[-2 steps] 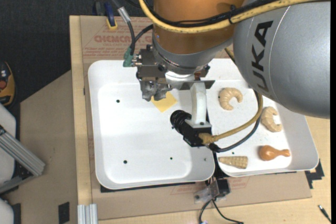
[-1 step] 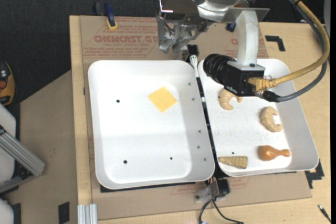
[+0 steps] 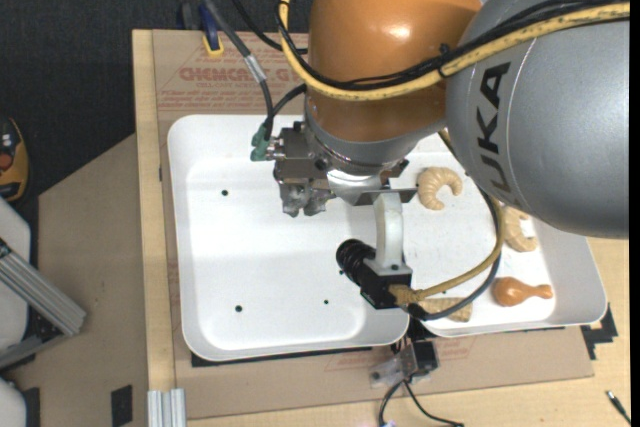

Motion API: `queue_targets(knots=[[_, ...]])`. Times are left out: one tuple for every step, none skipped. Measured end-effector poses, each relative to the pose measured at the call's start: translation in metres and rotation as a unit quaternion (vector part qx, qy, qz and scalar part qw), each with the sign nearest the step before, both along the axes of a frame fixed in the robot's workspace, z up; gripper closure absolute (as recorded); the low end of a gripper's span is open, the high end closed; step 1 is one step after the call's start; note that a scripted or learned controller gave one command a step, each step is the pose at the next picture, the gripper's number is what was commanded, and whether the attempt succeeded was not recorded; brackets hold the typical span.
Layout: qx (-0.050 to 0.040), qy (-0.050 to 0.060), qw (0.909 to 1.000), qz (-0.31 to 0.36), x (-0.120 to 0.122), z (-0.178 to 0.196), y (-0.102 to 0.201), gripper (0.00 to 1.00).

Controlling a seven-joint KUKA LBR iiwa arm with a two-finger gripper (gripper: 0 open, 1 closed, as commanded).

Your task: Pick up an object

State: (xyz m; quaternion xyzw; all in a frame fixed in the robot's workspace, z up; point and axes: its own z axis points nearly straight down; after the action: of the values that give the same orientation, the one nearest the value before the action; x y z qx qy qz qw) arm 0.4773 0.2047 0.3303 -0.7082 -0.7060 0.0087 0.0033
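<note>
The grey arm with its orange band (image 3: 385, 15) reaches in from the right and hangs over the seam between the two white bins. My gripper (image 3: 340, 200) sits under the wrist, above the right part of the left bin (image 3: 240, 255), and its tip is hidden by the arm. In the right bin (image 3: 575, 300) lie a tan croissant (image 3: 440, 187), a pale bread-like piece (image 3: 518, 230) and a brown drumstick-shaped toy (image 3: 520, 292). A further tan piece (image 3: 447, 311) lies at the bin's front edge, partly behind a cable. Nothing shows held in the gripper.
The bins rest on a cardboard sheet (image 3: 160, 215) over the bench. Yellow and black cables (image 3: 470, 280) loop from the arm down across the right bin's front. A small connector (image 3: 415, 360) lies on the cardboard below the bins. Dark floor surrounds the bench.
</note>
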Motion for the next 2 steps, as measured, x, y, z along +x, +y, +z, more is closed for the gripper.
queue_targets(knots=[[0.007, -0.014, 0.9999, 0.003, 0.007, 0.108, 0.02, 1.0], [0.0008, -0.002, 1.0, 0.001, 0.0, -0.021, 0.019, 1.0]])
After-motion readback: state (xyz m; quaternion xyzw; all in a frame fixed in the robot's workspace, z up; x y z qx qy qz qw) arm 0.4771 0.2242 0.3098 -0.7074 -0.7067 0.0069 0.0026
